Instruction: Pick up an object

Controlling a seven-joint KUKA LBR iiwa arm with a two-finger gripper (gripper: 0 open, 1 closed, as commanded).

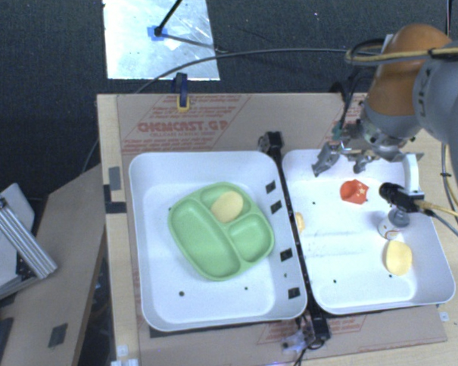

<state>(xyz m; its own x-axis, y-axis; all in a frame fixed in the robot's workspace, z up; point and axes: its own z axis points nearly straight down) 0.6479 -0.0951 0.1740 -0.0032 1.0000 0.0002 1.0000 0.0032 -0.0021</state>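
In the right bin lie a small red object near the back and a pale yellow object toward the front right. My gripper hangs over the back of the right bin, just up and left of the red object, with its two fingers spread apart and nothing between them. A green divided plate rests in the left bin, with a yellow object in its back compartment.
A black divider with clips runs between the two bins. A black cylindrical part and a cable hang from the arm over the right bin's right side. Cardboard lies under the bins.
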